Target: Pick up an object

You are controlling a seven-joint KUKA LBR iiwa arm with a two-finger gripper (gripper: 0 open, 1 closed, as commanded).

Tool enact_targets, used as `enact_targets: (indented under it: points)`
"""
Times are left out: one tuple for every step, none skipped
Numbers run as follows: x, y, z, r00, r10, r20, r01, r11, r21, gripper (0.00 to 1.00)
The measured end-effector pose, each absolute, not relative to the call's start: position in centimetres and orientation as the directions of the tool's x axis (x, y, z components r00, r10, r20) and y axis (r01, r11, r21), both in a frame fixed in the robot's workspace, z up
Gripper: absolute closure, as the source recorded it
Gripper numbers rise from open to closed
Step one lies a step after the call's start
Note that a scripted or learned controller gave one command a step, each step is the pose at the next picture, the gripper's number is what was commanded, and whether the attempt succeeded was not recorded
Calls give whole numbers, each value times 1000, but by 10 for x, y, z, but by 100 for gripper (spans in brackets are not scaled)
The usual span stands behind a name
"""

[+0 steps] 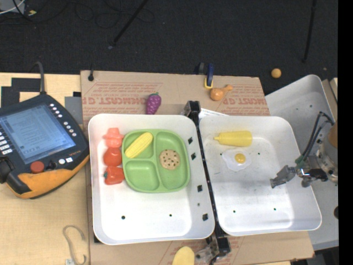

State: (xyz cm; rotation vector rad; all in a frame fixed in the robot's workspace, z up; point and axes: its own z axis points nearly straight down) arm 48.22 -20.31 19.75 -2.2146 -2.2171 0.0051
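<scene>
The right bin (259, 214) holds a yellow banana-like toy (234, 138) near its far wall and a fried egg toy (239, 160) just in front of it. My gripper (281, 178) hangs low over the right part of this bin, well to the right of the egg, with nothing visibly in it. In the left bin (143, 217), a green divided plate (144, 176) carries a corn cob (138, 144) and a cookie (169, 159). Three red and orange toy foods (112, 157) line up left of the plate.
Purple grapes (153, 102) and an orange toy (219, 93) lie on the cardboard behind the bins. A yellow lemon (183, 255) sits at the front edge. A teach pendant (38, 142) rests on the bench to the left. The arm's cables (311, 142) rise at the right.
</scene>
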Motion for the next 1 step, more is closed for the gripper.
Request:
enact_targets:
  points:
    - [481,-207,135,-1,1000,3,1000,1,-7,0]
